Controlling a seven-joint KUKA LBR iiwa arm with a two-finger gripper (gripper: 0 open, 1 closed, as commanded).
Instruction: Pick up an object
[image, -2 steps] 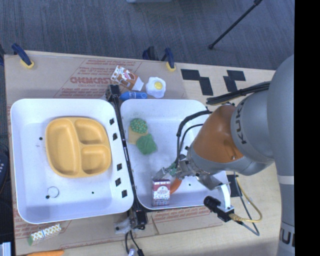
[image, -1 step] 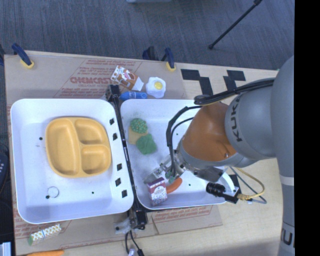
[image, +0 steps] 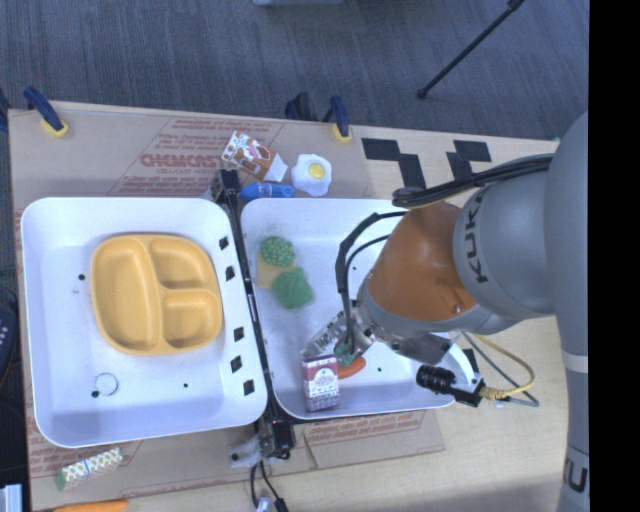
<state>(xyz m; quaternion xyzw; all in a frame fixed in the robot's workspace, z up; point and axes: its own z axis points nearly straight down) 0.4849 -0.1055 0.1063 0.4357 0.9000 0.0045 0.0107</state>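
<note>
The right bin holds a green leafy toy, a green broccoli-like piece on a yellow base, a small red and white carton and an orange piece partly hidden by the arm. My gripper reaches down low in this bin, just above the carton and next to the orange piece. The arm's grey body and orange band cover the bin's right half.
The left bin carries a yellow divided tray. Behind the bins lie a snack packet, a blue item and a white and yellow egg toy. A wrapped candy lies at the front left.
</note>
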